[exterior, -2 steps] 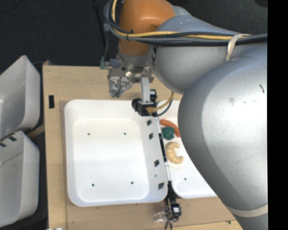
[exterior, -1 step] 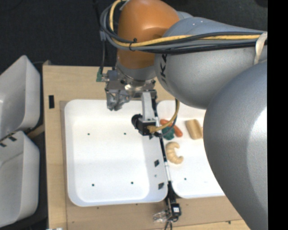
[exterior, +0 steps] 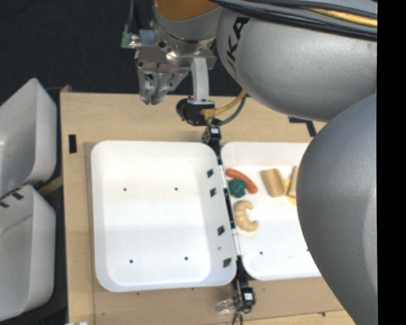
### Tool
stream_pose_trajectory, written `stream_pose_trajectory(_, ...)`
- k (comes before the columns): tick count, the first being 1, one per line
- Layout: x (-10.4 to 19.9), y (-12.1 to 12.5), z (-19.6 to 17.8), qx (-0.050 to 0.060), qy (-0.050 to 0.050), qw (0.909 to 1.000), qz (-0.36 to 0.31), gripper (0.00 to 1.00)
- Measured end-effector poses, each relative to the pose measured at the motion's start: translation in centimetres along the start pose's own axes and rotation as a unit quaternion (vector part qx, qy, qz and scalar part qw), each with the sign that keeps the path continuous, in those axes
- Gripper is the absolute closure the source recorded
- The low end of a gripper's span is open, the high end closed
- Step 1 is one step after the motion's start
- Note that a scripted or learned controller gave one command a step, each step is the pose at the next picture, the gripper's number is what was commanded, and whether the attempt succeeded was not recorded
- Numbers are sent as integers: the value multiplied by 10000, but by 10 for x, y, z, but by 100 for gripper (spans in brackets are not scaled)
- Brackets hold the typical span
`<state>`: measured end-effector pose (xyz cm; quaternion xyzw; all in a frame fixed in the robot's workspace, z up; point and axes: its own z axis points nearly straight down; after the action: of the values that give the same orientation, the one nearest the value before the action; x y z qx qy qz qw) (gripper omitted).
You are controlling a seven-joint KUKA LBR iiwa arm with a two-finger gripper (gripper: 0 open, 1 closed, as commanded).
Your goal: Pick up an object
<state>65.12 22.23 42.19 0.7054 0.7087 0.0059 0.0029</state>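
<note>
Gripper (exterior: 154, 89) sits at the far side of the bench (exterior: 76, 254), over its back edge, just beyond the far right corner of the left bin (exterior: 152, 216). It points down. Whether the jaws are apart or together cannot be told from this angle. The orange band (exterior: 181, 6) shows at the top edge of the view, directly above the gripper. The grey arm (exterior: 298, 57) comes in from the right and covers the right part of the right bin (exterior: 273, 254).

All candidate objects lie in the right bin, well apart from the gripper:
- Orange-red sausage (exterior: 242, 180), lying at a slant near the bin's left wall, in the far half.
- Small teal lump (exterior: 236, 188), touching the sausage on its near side and just beside the left wall.
- Pale croissant (exterior: 245, 216), nearer to the camera than the teal lump, curled, close to the left wall, apart from the other pieces.
- Tan block (exterior: 273, 183), to the right of the sausage, not touching it.
- Yellow piece (exterior: 292, 184), just beside the tan block on its right, partly hidden by the arm; shape not clear.

The two bins stand side by side with their inner rims touching. Small black clips (exterior: 223, 209) run along that seam.
</note>
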Motion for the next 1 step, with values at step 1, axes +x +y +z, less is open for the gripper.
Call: stream_pose_trajectory(1, -2, 41, -104, -18, -10, 10000, 3, 100)
